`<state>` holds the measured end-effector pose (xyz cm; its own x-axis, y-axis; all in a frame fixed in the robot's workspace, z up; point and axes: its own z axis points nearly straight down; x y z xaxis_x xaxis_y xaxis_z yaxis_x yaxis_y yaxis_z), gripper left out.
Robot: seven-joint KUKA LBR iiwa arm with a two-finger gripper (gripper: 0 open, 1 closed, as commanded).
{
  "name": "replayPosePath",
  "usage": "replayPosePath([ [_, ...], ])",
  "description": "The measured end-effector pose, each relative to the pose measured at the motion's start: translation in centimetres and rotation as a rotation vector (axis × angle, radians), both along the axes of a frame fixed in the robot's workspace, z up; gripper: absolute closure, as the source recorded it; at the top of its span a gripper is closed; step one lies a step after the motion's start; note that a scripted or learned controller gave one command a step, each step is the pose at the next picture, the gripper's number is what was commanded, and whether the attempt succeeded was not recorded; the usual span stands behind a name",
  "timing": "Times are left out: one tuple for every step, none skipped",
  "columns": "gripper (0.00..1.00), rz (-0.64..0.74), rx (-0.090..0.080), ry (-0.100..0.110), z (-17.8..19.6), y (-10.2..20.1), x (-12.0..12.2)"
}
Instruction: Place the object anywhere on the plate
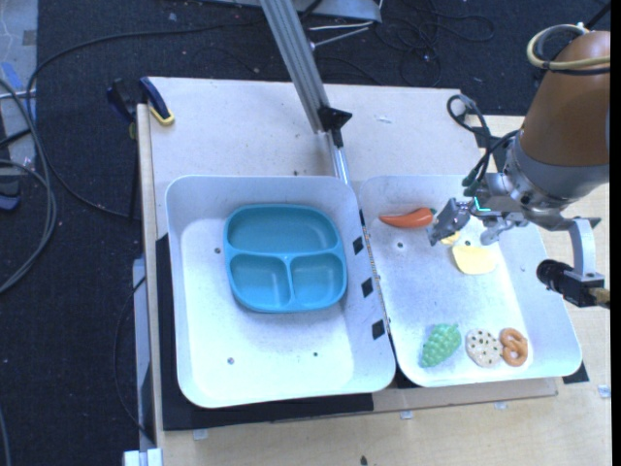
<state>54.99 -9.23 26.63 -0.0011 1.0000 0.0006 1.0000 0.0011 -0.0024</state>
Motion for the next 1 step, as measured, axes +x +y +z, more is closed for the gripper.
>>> replayPosePath([
  [0.00,0.000,0.000,-0.001,0.06,0.00,0.04],
])
